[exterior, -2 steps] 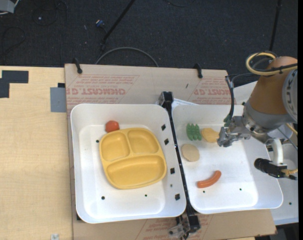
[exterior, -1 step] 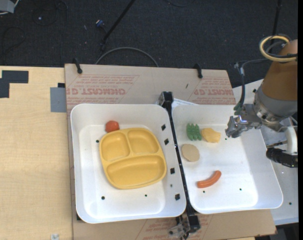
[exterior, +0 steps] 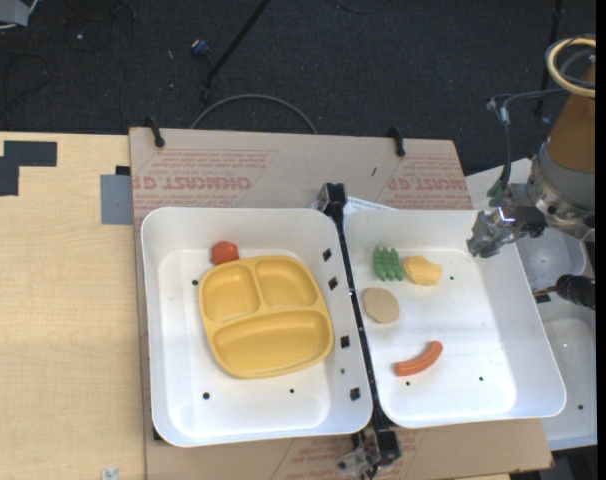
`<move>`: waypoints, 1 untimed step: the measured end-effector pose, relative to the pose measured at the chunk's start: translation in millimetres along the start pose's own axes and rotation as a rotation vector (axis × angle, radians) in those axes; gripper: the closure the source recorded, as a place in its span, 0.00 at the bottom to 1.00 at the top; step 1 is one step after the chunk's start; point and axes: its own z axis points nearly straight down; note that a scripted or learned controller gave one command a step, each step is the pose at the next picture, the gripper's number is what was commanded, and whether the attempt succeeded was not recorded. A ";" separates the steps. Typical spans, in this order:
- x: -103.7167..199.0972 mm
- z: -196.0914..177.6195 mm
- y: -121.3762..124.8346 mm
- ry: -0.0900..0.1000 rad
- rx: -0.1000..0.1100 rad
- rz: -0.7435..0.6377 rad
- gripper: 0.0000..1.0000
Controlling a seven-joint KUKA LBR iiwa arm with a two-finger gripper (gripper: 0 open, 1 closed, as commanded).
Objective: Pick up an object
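The right bin (exterior: 503, 368) holds a green ridged piece (exterior: 387, 263), a yellow chunk (exterior: 422, 270), a round tan piece (exterior: 381, 305) and an orange sausage (exterior: 418, 359). In the left bin (exterior: 173, 368) lies a yellow divided tray (exterior: 265, 314), with a small red ball (exterior: 224, 252) just behind its far left corner. My gripper (exterior: 486, 240) hangs over the right bin's far right corner, to the right of the yellow chunk and apart from every object. Nothing shows between its fingers.
A black divider (exterior: 349, 318) runs between the two bins. Cardboard (exterior: 283, 173) lies under and behind them. The arm's orange band and grey wrist (exterior: 573, 158) stand beyond the right bin's right rim. Wooden bench top (exterior: 53, 318) spreads to the left.
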 end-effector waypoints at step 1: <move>58.1 16.6 3.6 0.004 0.007 -0.003 1.00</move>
